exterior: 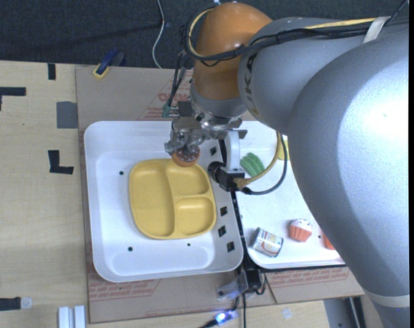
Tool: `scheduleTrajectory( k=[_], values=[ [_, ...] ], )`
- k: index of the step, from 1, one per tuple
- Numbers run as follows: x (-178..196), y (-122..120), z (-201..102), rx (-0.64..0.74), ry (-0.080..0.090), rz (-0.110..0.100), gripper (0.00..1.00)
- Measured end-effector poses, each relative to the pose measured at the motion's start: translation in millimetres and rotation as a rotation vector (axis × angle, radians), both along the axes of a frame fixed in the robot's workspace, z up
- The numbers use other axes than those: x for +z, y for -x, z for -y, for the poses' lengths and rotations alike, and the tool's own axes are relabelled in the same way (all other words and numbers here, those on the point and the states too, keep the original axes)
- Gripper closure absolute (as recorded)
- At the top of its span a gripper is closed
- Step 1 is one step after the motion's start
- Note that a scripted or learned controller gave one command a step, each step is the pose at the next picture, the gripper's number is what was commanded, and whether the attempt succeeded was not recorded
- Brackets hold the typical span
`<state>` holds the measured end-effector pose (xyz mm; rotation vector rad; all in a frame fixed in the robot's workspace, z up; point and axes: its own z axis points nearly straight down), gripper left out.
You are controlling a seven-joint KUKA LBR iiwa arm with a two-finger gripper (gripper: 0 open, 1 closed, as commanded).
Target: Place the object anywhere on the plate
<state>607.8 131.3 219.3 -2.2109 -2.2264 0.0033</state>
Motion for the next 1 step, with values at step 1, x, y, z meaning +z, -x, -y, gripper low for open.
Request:
scheduleTrajectory(
  k=[1],
  values=[
    [0.7, -0.9, 3.5, -0.004, 0.002, 0.001, 0.0]
  ],
)
